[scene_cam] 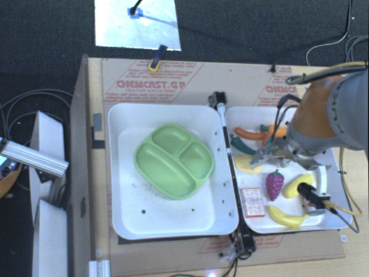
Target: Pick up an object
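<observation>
Judging by how things lie, the pick isn't done yet: every item in the right bin [340, 224] rests on the bin floor, nothing lifted. Candidates there: purple grapes [275, 184], banana [287, 217] near the front edge, lemon [300, 185] just beside the grapes, small red-and-white packet [252, 202], a pale yellow piece [247, 165], plus a carrot [253, 135] and a green pepper [243, 146] toward the back. No telling which one the program is after; closest to the tool are the pale yellow piece and the pepper.

Left bin [124, 154] has a green divided plate [174, 161], well apart from the action.

Arm pose: comes in from the right, orange band [314, 111] over the back half of the right bin, wrist angled down and toward the divider between the bins. Gripper [262, 156] sits low over the middle of the right bin, w/ its tip just beside the pale yellow piece and pepper. Whether it's spread wide, narrow or closed on anything: can't tell, the metal parts blur together at this res.

Left to do, prob.: close on an item, lift it off the floor.
</observation>
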Motion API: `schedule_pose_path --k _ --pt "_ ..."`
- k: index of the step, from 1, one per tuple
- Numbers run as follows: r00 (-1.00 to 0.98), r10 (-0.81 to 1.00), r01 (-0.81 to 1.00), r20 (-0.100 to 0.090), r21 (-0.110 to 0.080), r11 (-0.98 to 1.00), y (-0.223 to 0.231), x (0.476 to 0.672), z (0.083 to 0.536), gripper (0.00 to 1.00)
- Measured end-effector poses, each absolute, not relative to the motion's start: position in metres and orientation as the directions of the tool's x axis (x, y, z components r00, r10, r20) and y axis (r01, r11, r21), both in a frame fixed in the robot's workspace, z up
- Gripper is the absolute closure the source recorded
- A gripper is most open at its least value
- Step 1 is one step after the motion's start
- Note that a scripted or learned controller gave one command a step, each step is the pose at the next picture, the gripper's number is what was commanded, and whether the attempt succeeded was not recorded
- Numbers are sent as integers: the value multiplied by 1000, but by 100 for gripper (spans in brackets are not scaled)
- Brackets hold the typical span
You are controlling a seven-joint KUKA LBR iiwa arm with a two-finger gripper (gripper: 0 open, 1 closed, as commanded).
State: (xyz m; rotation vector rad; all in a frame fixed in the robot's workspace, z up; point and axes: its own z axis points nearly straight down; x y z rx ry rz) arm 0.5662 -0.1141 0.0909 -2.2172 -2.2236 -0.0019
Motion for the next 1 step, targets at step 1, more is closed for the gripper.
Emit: schedule_pose_path --k 1 --pt "-5 1000 1000 -1 6 5 -144 629 85 0"
